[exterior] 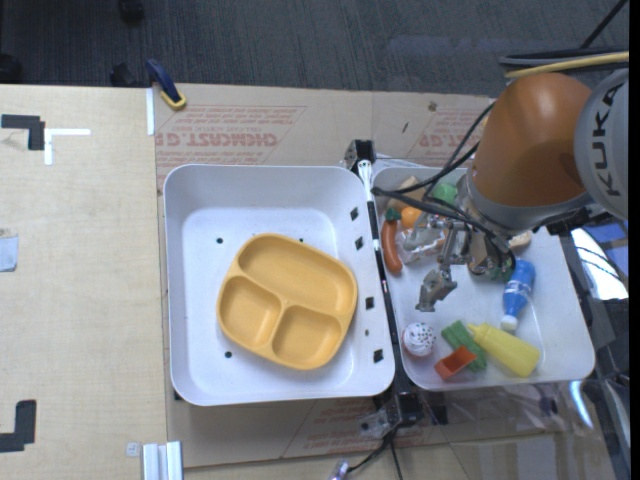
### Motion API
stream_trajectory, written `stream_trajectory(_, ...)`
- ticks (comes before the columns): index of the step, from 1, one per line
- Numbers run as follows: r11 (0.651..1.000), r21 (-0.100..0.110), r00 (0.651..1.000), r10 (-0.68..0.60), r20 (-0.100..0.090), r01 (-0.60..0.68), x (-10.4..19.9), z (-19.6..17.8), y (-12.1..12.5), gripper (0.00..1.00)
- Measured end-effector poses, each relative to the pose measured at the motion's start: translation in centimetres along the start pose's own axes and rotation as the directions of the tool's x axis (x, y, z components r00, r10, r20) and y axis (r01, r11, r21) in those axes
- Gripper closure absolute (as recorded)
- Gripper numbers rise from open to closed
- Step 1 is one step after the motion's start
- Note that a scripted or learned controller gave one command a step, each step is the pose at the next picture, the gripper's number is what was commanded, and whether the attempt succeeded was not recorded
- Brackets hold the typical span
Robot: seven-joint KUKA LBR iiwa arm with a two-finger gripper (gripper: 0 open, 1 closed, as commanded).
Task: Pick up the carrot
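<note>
Camera view puts the carrot (391, 246) hard against the left wall of the right bin (560, 368), an orange stick with its long axis running roughly up and down the frame, parallel to that wall. The gripper (437, 290) is seen just right of it and a touch lower, hanging over the middle of the bin, so the carrot lies to the upper left of the tool and close by; a short shift toward the wall would probably be needed, and a grasp across the narrow width looks tight against the rim. Whether the fingers are spread or closed can't be made out, too much cable and metal clutter there. Nothing is seen gripped. As for writing: "KUKA" is readable on the arm (540, 148), and mirrored red print, something like "CHEWCAST", is visible on the cardboard (240, 133) under the bins.
</note>
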State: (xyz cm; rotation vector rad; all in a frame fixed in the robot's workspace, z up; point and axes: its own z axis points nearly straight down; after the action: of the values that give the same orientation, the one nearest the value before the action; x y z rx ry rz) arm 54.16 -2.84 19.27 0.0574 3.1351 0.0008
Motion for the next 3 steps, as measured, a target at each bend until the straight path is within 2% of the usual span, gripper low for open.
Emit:
stream_trajectory(1, 0.974, 0.002, 0.974, 0.226, 0.003, -0.226, -0.3, -17.6, -3.0, 0.00)
stream_trajectory(2, 0.988, 0.001, 0.988, 0.154, -0.003, -0.154, 4.0, -9.0, 3.2, 0.00)
stream_trajectory(3, 0.987, 0.002, 0.987, 0.164, 0.002, -0.164, -0.1, -12.3, -5.4, 0.00)
